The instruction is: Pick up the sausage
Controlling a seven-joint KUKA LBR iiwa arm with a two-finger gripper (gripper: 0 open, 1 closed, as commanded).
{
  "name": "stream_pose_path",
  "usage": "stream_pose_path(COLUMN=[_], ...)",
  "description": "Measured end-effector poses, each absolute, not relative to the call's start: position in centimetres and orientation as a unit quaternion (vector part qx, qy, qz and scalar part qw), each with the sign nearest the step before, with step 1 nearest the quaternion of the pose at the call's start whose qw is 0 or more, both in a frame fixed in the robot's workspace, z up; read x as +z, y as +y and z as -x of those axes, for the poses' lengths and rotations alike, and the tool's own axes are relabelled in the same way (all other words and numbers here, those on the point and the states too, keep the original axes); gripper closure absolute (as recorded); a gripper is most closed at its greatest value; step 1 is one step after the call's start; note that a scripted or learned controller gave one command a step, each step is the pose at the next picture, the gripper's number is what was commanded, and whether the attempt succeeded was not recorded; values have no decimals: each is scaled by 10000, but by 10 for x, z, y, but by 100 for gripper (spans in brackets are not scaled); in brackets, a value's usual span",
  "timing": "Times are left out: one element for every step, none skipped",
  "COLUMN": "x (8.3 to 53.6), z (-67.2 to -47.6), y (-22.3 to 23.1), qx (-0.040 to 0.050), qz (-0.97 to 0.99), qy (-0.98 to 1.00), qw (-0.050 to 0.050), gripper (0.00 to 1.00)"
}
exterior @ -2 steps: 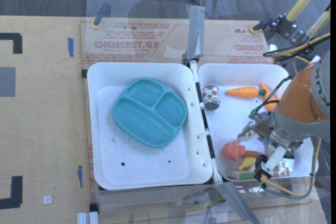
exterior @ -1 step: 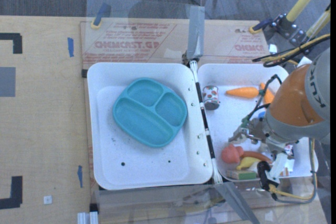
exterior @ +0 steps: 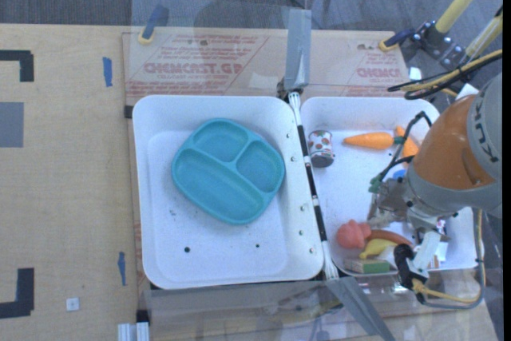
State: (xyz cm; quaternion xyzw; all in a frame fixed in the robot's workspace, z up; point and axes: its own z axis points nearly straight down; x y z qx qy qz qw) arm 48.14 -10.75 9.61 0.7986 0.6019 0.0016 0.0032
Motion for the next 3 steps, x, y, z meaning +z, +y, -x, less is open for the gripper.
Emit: stream_pose_path(x=[90, 89, 97], z=[-480, -480, -480], y=[-111, -113, -115], qx=[19, 4, -6], qz=[-8469, -8475, -8480], qy=[5318, 5308, 5300], qw=[-7, 13, -2], gripper=[100, 0, 100])
